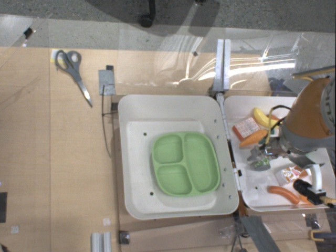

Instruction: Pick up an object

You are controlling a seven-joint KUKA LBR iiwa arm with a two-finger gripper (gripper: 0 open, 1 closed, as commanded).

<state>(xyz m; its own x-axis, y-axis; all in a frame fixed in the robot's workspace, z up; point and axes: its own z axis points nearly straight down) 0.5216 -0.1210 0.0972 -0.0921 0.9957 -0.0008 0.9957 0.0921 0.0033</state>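
1. Wooden desk (52, 167) carries two shallow white bins side by side, with grey floor and chair castors beyond its far edge; scissors (73, 73) lie on the desk well apart from the bins.
2. Left bin (131, 119) contains a green divided tray (185, 163), its compartments bare.
3. Right bin (247, 196) contains the candidate objects: a yellow banana-shaped item (262, 116), an orange carrot-shaped item (253, 137), a red-and-white packet (244, 126), a small grey-green item (260, 164) and an orange sausage-shaped item (284, 192).
4. Progress: judged incomplete. No object is seen lifted clear; all appear to rest on the bin floor.
5. End effector (269, 150) sits low over the right bin, beside the carrot-shaped item and just above the grey-green item.
6. Its opening cannot be determined from this angle, nor whether it touches or grips anything.
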